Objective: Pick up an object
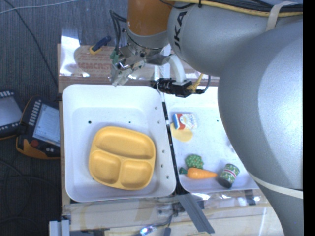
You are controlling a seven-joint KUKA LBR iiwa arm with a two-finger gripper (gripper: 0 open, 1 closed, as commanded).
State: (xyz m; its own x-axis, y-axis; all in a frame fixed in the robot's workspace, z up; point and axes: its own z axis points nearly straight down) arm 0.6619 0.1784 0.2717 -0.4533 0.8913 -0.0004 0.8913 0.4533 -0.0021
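Gripper (119,73) hovers above the left bin's (74,132) far rim; finger state cannot be told. Approach step: next, descend onto yellow divided tray (122,157).

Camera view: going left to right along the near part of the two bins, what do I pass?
Yellow divided tray in the left bin → broccoli → carrot → small green can, these three in the right bin.

The end effector (119,73) hangs above the left bin's (78,107) far rim, yellow tray (122,157) lying inside.
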